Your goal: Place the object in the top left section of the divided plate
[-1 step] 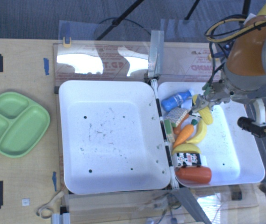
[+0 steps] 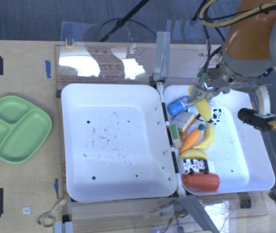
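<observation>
1. The counter (image 2: 21, 57) runs out of view at the left and bottom, its wooden top partly covered by the two bins.
2. The arm (image 2: 254, 30) enters from the upper right, cut off by the top and right edges; its orange band hides part of the right bin's far rim.
3. The left bin (image 2: 113, 135) shows only faint scuffs and small dark holes.
4. The right bin (image 2: 235, 154) holds a crowded pile along its left wall; its far corner is hidden under the arm.
5. The divided plate (image 2: 14, 127), green, sits on the counter well apart from the bins, at the left.
6. The end effector (image 2: 206, 89) hangs over the pile's far end, just beside a corn cob (image 2: 203, 108); whether it is apart or together I cannot tell.
7. The pile: a red cylinder (image 2: 202, 180), banana (image 2: 206, 137), carrot (image 2: 192, 139), a blue item (image 2: 178, 105), possibly a bottle, and a black-and-white spotted box (image 2: 194, 166), overlapping and hard to separate.
</observation>
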